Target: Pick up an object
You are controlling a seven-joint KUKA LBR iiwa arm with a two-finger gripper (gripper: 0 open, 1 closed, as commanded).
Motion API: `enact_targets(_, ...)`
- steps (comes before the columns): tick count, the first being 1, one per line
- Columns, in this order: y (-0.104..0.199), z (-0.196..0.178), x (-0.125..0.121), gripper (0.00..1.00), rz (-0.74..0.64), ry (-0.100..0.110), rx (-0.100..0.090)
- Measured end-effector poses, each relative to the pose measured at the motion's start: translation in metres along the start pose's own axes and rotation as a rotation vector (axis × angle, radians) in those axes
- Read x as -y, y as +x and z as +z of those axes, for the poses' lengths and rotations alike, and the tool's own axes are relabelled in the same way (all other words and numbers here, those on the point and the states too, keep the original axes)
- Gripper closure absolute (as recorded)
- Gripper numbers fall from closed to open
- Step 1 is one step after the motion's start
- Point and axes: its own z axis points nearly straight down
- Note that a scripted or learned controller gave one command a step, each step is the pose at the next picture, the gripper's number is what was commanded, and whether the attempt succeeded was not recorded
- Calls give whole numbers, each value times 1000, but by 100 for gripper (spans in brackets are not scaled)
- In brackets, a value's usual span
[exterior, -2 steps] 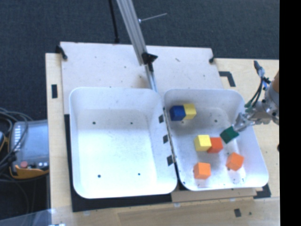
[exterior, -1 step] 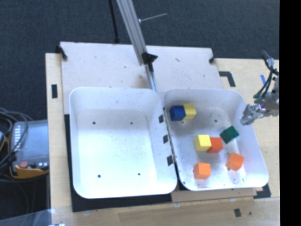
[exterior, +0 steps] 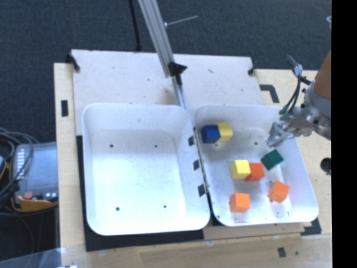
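the floor (exterior: pixel 234 21) is a dark blue-grey carpet and it surrounds the bench on the far side and the left side. the bench (exterior: pixel 67 149) has a light wooden top with small black marks near its edges. a pale board (exterior: pixel 122 77) lies on its far part, with black clips at the far corners. a slanted aluminium post (exterior: pixel 159 38) rises from the far edge. on the floor at the left stands a grey device (exterior: pixel 36 175) with black cables (exterior: pixel 8 141). the light is even and soft.
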Motion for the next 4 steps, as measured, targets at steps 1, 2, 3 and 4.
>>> enact_targets(1,51,16,-6,100,0,2,-1)
enact_targets(2,114,22,-7,100,-1,2,-2)
enact_targets(3,164,17,-5,100,-1,0,-2)
enact_targets(4,208,21,-7,100,0,0,0)
